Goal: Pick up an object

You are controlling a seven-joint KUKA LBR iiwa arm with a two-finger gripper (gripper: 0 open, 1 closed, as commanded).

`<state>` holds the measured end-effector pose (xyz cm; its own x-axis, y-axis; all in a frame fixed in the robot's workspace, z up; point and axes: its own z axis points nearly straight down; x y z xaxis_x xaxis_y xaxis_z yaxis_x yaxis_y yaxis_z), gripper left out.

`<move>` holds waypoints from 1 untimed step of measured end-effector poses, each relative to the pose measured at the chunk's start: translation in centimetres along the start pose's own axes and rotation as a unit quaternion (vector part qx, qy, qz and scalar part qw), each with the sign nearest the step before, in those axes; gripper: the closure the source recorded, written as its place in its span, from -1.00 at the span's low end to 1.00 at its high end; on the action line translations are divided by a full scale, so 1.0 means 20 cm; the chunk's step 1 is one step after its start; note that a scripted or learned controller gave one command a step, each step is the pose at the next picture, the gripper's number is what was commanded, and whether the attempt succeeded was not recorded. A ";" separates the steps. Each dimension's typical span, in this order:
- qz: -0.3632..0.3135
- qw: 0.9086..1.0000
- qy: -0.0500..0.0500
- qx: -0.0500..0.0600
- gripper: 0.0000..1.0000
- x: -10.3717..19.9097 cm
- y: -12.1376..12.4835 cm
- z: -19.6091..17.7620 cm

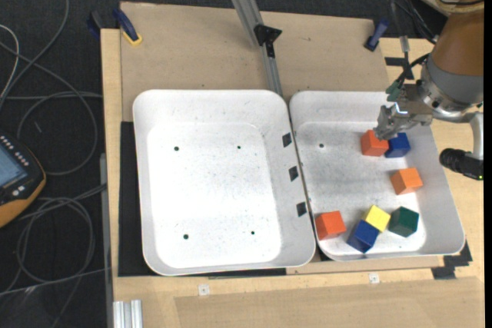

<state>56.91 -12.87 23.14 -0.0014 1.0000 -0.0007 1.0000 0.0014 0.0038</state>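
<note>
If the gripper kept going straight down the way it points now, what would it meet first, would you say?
Most likely the red-orange block, which sits right under the gripper, with the blue block touching its right side. Depth is hard to judge from this slanted view, so it might clip the blue one instead.

Metal pole [244, 8] (slanted), blue clamps [127, 27], black cables [34, 100], wooden bench [192, 50]

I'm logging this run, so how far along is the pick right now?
Done: the gripper has reached the right white bin, low above the red-orange block and small blue block. In hand: nothing visibly lifted; both blocks sit on the bin floor. Left: grasping one and raising it.
</note>
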 end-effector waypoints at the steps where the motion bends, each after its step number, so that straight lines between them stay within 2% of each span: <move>1: -0.003 1.000 0.002 0.002 1.00 0.28 -0.08 -0.06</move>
<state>55.29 -7.29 24.32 -0.0066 1.0000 0.0035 1.0000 0.0066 -0.0008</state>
